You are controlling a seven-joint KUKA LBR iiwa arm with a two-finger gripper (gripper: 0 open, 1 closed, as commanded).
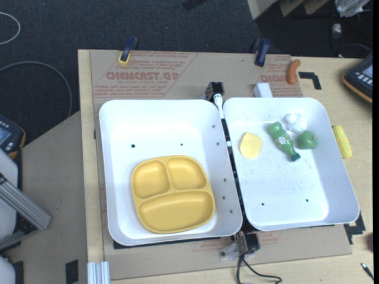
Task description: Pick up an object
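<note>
Hand, can't tell if it's wide or narrow tbh, green bottle [282,139], green ball [307,139], white lump [293,121], yellow disc [250,145] clustered in right bin [331,218], yellow tray [172,193] in left bin [118,158]

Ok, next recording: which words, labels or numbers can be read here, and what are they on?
"CHEMCAST GP": red print on the brown board behind the left bin.
A second red print on the board behind the right bin: cut off, only partly legible.
Small marks on the green bottle: too blurred to read.
</note>
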